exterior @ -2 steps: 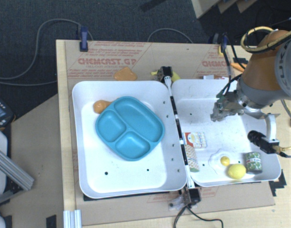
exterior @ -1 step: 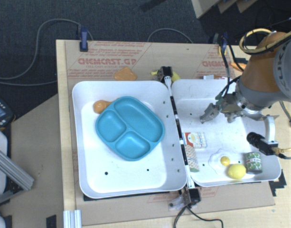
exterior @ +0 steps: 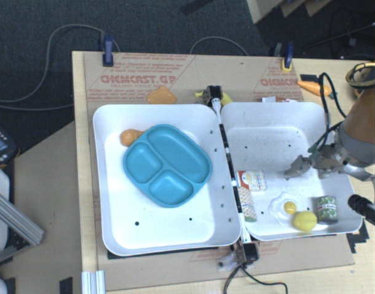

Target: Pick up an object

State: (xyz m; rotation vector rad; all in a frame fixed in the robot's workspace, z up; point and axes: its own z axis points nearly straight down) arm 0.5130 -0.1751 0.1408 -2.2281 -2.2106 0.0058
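My gripper (exterior: 303, 159) hangs over the right bin (exterior: 267, 121), toward its right side, above bare bin floor. It is open, with nothing between its fingers. Below it in the same bin lie a yellow lemon (exterior: 304, 220), a small green can (exterior: 325, 207) and a toy fried egg (exterior: 285, 208). A small white and red packet (exterior: 251, 179) rests against the bin's left wall. The left bin (exterior: 114, 182) holds a blue divided plate (exterior: 167, 164) and an orange object (exterior: 129, 137) tucked at the plate's upper left edge.
An orange piece (exterior: 161, 95) and a yellow and black item (exterior: 211, 94) lie on the cardboard behind the bins. A carrot-like object (exterior: 312, 87) sits at the back right. Cables run near the arm on the right.
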